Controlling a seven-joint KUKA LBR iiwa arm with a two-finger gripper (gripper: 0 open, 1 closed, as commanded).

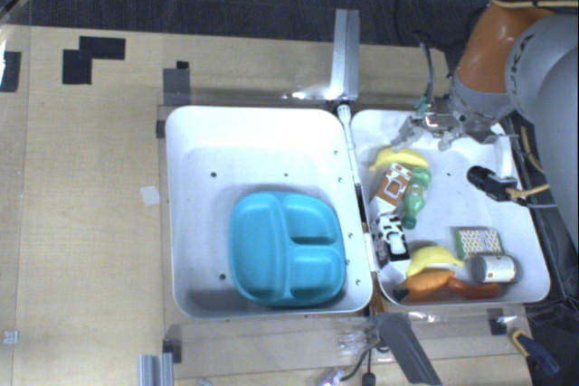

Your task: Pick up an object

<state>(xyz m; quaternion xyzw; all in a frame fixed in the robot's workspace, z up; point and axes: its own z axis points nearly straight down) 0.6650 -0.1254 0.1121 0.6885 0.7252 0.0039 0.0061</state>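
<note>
Yellow banana point(399, 160) lies in the right bin point(534, 271), long axis roughly crosswise, just below and left of the hand point(432, 124), which hovers with fingers spread, gripping nothing.

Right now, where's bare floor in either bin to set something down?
Left bin: open floor behind and left of the blue tray. Right bin: a bare strip mid-right between the green bottle and the patterned block; its left side and front edge are crowded.
</note>
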